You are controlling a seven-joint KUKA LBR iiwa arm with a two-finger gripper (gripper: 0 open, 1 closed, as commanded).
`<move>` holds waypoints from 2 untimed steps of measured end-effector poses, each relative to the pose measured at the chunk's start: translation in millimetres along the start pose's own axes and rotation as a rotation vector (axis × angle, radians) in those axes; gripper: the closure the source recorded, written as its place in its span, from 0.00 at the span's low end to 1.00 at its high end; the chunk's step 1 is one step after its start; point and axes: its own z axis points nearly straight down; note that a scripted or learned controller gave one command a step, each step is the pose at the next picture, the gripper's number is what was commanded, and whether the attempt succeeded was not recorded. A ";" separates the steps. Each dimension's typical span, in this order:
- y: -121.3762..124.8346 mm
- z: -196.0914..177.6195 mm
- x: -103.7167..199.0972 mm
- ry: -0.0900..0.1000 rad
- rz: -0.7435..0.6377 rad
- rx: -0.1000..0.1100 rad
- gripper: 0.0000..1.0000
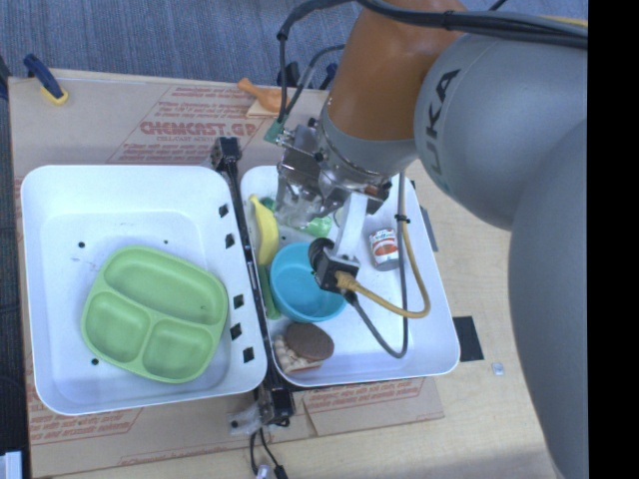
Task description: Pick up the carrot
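Over right bin (439, 352), arm (469, 98) bent low

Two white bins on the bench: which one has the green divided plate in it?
The left bin. The green divided plate lies in it, while the right bin holds the blue bowl and banana.

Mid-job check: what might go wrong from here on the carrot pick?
1. The gripper sits low in the right bin, beside the banana and blue bowl, while the orange carrot-like thing lies outside on the cardboard. It may grab the wrong item.
2. The dangling cable loop could snag the small bottle or the bowl.
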 end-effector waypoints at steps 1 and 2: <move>-53.7 109.1 57.7 -0.010 0.084 0.018 1.00; -91.1 186.1 51.3 -0.012 0.033 0.019 1.00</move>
